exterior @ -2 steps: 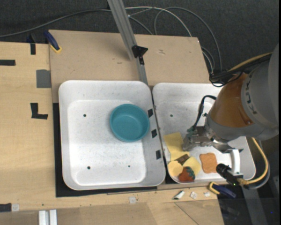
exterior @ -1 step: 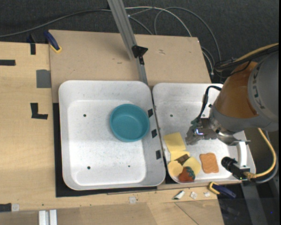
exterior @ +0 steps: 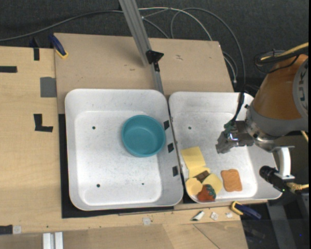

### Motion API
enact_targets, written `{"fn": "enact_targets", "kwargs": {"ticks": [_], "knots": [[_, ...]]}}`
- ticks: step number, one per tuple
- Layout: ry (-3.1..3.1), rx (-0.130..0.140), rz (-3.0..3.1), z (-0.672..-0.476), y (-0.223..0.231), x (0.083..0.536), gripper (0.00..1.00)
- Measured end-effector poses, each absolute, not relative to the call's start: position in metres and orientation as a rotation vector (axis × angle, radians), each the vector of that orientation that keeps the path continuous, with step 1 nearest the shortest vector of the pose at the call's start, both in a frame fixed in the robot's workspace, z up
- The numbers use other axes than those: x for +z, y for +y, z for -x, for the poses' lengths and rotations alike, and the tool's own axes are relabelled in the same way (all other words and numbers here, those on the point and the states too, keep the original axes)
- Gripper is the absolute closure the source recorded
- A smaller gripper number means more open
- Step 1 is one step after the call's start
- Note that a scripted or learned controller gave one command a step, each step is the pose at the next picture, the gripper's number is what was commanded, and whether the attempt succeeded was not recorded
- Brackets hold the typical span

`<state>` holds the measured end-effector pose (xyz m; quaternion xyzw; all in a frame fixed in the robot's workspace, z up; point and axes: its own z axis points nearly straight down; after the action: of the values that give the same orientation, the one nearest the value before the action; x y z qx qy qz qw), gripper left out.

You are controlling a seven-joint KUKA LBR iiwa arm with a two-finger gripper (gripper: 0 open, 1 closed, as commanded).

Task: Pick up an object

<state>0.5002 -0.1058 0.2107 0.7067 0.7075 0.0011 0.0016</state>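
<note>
Gripper (exterior: 226, 141) hung over the middle of the right bin (exterior: 197, 105), its metal fingers too small and too much in shadow for me to tell whether they stood apart or together; nothing could be seen between them. Going left to right across the bench: the left bin (exterior: 83, 139) held a teal bowl (exterior: 143, 135), set toward its right side and well apart from the gripper, with the wall between the two bins in the way. Next, in the right bin's near left corner, lay a pale yellow block (exterior: 193, 160), its long axis running roughly from far to near, and just beside it toward the camera a cluster of small pieces (exterior: 206, 187), yellow, dark and red-orange, touching or overlapping one another so that I could not separate them. Further right lay an orange slab (exterior: 231, 180), flat on the floor, apart from the cluster. The relation that mattered: all three of these sat nearer the camera than the gripper, the yellow block to its left and near, the orange slab almost straight toward the camera. I judged the slab or the block the likeliest target, being nearest and lying clear of neighbours. No brand, label or readable writing appeared on any object; a partial grey marking on the arm's orange band (exterior: 280, 92) was cut off and illegible.
</note>
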Motion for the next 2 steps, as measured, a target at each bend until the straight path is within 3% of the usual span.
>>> {"fn": "enact_targets", "kwargs": {"ticks": [1, 2], "knots": [[2.219, 0.003, -2.217, -0.494, -0.113, 0.266, 1.0], [2.23, 0.0, -2.215, -0.503, -0.064, 0.267, 1.0]]}}
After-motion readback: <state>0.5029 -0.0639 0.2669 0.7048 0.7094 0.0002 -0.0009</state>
